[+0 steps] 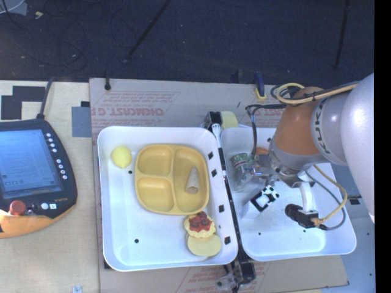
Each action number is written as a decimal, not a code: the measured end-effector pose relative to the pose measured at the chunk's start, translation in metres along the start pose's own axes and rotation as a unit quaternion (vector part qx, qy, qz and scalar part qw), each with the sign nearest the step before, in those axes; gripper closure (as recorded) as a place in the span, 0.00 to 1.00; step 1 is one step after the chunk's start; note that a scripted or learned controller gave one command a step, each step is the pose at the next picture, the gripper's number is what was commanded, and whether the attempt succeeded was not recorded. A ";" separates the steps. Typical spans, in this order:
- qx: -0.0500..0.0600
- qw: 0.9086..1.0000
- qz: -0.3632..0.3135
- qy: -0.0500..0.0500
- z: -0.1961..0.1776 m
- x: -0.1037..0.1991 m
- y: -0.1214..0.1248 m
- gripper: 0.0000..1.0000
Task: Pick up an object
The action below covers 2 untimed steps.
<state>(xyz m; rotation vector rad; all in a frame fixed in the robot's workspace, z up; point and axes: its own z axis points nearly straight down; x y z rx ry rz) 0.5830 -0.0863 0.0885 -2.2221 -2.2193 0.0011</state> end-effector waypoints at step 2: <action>0.001 1.000 -0.001 0.000 0.001 0.005 0.060 0.00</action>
